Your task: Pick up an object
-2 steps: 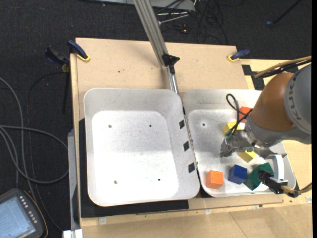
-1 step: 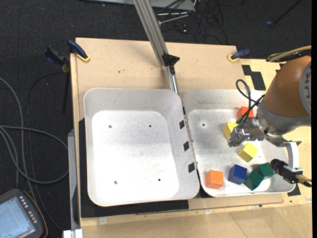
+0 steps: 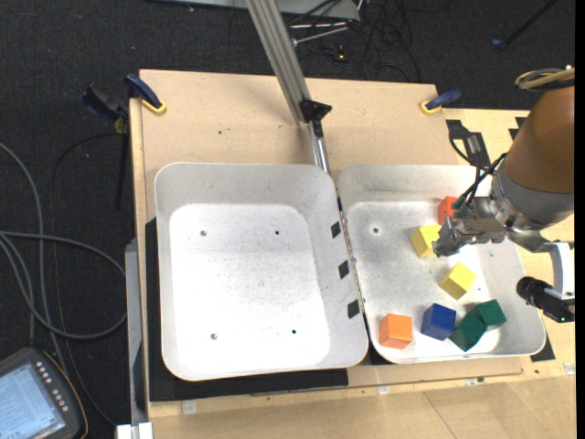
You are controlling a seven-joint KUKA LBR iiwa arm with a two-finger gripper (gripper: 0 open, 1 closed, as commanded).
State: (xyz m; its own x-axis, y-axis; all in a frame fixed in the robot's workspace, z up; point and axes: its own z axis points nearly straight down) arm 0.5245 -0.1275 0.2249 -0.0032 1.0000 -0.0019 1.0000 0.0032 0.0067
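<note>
Even, fairly bright overhead light, soft shadows, mild glare on the white bins (image 3: 247,186), slightly grainy focus.

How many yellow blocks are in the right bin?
2. One yellow block lies just left of the gripper; the other lies below it, nearer the bin's front. The arm may hide more.

A robotics lab test bench.

A plywood bench top (image 3: 274,117) sits over dark carpet (image 3: 64,44) and is held by blue and yellow clamps (image 3: 146,94) at its corners. Two shallow white bins (image 3: 174,190) lie side by side on it, one holding plain coloured blocks (image 3: 439,320). An aluminium strut (image 3: 274,44) slants in from above on a metal stand. Loose black cables (image 3: 37,245) trail over the floor, and a teach pendant screen (image 3: 27,401) glows at the lower left. The industrial arm (image 3: 548,163) reaches in from the right.
</note>
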